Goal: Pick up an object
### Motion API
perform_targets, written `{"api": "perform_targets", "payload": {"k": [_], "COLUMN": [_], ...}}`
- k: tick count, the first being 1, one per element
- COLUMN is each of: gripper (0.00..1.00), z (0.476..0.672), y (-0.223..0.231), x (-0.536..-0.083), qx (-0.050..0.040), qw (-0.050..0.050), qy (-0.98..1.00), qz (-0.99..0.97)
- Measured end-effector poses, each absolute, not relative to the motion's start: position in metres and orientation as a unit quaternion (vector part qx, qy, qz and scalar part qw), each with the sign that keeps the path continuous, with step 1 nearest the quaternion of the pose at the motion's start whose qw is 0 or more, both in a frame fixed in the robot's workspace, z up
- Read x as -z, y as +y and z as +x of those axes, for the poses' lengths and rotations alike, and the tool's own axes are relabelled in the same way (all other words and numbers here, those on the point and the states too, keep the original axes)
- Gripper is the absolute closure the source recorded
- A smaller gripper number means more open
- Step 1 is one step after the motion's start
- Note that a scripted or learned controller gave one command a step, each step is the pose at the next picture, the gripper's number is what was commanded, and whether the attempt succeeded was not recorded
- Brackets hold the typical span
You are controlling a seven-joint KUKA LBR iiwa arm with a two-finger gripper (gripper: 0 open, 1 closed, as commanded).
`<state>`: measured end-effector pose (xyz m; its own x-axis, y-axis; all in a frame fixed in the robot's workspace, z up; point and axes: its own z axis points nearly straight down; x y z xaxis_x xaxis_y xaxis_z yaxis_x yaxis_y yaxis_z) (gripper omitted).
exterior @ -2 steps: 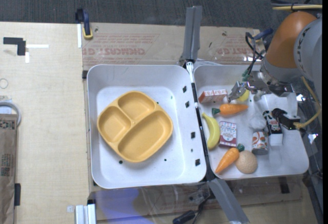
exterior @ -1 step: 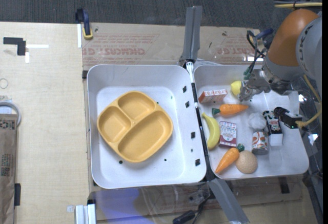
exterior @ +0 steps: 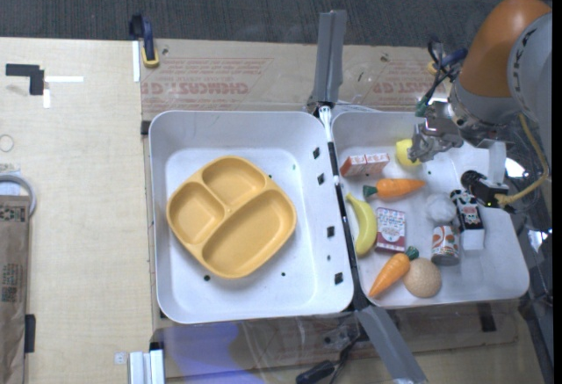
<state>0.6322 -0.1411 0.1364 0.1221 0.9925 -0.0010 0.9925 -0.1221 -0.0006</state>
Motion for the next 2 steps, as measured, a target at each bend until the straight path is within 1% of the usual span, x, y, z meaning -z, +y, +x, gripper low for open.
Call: {"api": "perform_targets", "payload": {"k": [1,2], "gripper": [1.00,1.00], "z": [0.6487,0.6489], "y": [-0.1587,-0.1583], "x": [-0.2485,-0.2564], "qx": [0.0012,0.0032], "qw": [0.000,0.000], "qy": [0.509,0.510], "qz": [0.861,0.860]}}
